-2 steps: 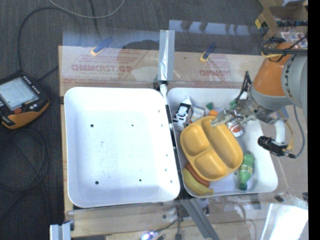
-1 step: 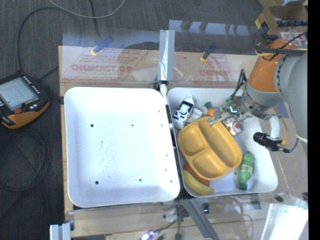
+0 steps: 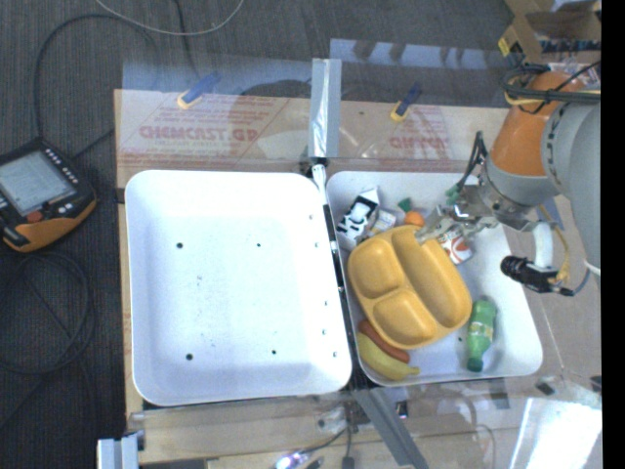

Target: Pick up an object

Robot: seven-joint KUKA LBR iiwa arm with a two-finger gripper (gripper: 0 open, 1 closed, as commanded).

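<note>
The right bin [image 3: 522,352] holds a yellow divided tray [image 3: 407,286], tilted over a banana [image 3: 383,358] and a reddish piece. A green bottle [image 3: 478,332] lies at the tray's right. A black-and-white carton [image 3: 357,216] sits at the bin's back left, with small green and orange items [image 3: 410,211] beside it. A small red-and-white object [image 3: 459,250] lies just under the gripper. My gripper [image 3: 447,225] hangs low over the back edge of the yellow tray, reaching in from the right. Nothing shows between its fingers.
The left bin [image 3: 229,286] is a plain white basin. A metal divider strip [image 3: 323,115] stands behind the two bins. A teach pendant [image 3: 39,189] lies on the floor at the far left. Boxes [image 3: 552,8] sit at the back right.
</note>
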